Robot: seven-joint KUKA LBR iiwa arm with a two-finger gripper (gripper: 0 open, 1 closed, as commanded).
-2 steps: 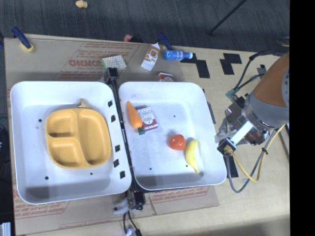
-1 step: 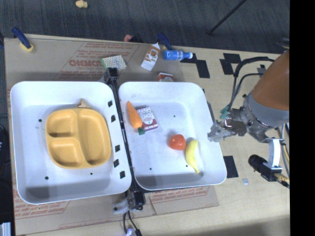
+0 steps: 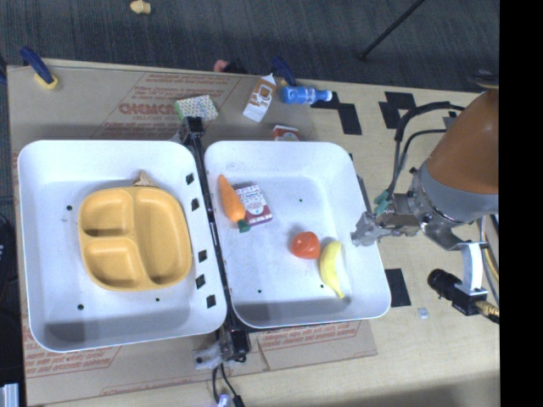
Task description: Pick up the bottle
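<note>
We are hanging with our gripper [image 3: 366, 230] just over the right rim of the right bin [image 3: 361, 185], and from this slanted view we cannot tell how its jaws are standing; nothing is showing between them.

The bottle [image 3: 304, 96] is lying on its side outside both bins — on the bench [image 3: 416, 346] behind the right bin's far edge, well apart from our gripper. It is blue, and its long axis is running roughly left to right across the view, with the narrower end pointing right toward a patch of black tape. Just beside it on the left we are seeing a small carton [image 3: 259, 98].

Here is what we are judging could go wrong. The bottle is lying flat and looks round, so a closing pinch along its length, or one landing off-centre, is likely to roll it away instead of trapping it. The carton is sitting close enough that a finger coming down on the left side may strike it or sweep it along. The bin's far rim is also lying between us and the bottle, so a low path across may clip it. The carrot [image 3: 231, 198], tomato [image 3: 305, 244] and banana [image 3: 331, 268] in the right bin are nearer to us, and a descent from here would be meeting those, not the bottle.
</note>
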